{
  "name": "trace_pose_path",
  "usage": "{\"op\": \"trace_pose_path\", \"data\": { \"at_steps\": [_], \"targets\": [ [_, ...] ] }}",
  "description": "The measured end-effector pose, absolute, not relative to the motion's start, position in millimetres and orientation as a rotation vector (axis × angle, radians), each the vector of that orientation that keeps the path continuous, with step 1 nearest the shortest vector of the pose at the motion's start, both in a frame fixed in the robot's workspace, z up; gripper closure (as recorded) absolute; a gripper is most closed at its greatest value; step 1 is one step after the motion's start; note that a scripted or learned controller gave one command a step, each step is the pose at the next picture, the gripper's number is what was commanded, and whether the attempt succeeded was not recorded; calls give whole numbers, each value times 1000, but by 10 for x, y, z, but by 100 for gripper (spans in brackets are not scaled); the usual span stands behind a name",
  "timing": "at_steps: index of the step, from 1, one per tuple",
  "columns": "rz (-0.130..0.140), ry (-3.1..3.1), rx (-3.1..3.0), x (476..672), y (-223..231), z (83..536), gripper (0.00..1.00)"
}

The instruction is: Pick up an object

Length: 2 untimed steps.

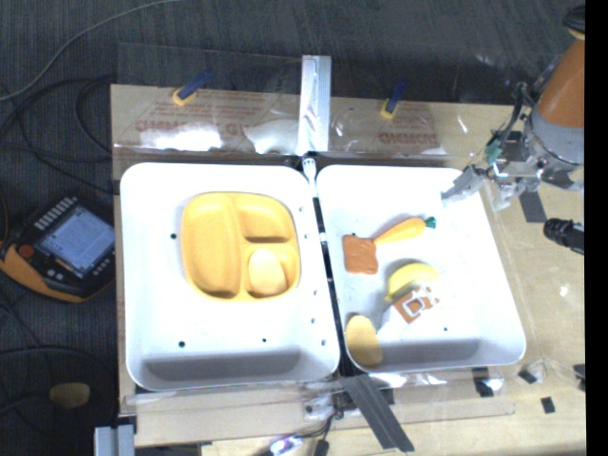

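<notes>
Gripper (465, 186) is seen over the right bin's (475, 340) upper right corner; whether it is spread cannot be told. Nothing is pinched. An orange toy carrot (404, 230) lies near it, lower left.

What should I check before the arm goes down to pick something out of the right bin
1. Gripper above the right bin: ok, over its upper right corner.
2. Gripper free of any object: ok, nothing seen between its fingers.
3. Carrot reachable: ok, nearest target, though it touches the orange block.
4. Banana clear: not ok, a small card lies against it.
5. Yellow tray out of the way: ok, in the left bin.
</notes>
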State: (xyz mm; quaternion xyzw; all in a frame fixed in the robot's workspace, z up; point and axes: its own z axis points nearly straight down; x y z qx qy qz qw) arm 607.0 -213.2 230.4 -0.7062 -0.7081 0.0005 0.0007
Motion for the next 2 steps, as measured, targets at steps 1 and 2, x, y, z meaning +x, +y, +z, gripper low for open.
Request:
{"op": "trace_pose_path", "data": {
  "at_steps": [1,2],
  "targets": [
    [5,-2180,-2266,6372,-1942,952,0],
    [3,-2282,-2174,6346,-1733,886,0]
  ]
}}
